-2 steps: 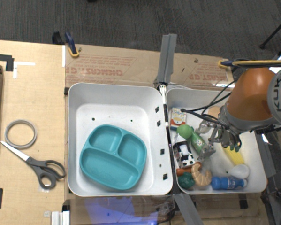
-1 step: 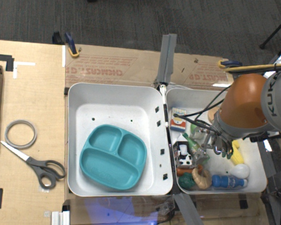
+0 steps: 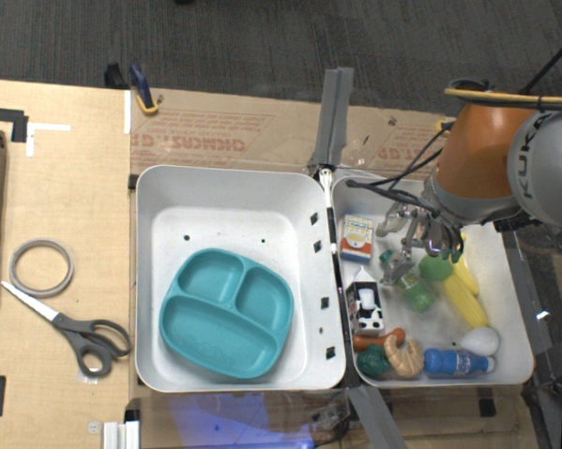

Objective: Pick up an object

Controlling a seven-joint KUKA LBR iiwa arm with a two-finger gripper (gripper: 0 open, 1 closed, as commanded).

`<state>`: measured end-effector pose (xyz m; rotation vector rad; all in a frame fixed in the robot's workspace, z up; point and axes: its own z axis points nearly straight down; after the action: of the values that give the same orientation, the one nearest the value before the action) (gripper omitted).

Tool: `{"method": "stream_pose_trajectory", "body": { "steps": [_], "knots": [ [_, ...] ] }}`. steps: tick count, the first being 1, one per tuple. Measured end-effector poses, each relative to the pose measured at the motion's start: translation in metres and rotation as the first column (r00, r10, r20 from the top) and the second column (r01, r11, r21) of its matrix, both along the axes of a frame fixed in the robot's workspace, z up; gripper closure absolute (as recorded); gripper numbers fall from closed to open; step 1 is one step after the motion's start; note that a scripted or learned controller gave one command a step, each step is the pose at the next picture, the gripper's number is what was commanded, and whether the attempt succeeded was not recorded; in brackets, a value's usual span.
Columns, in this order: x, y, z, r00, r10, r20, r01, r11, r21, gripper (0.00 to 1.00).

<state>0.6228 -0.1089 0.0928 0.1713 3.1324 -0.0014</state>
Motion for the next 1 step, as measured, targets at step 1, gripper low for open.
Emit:
{"method": "stream_pose_trajectory", "body": {
  "steps": [1],
  "knots": [
    [-0.0353,-0.0421,0.0001,1.0,-0.009,-0.001,0.009,1.0,0.0,0.0]
  ]
}}
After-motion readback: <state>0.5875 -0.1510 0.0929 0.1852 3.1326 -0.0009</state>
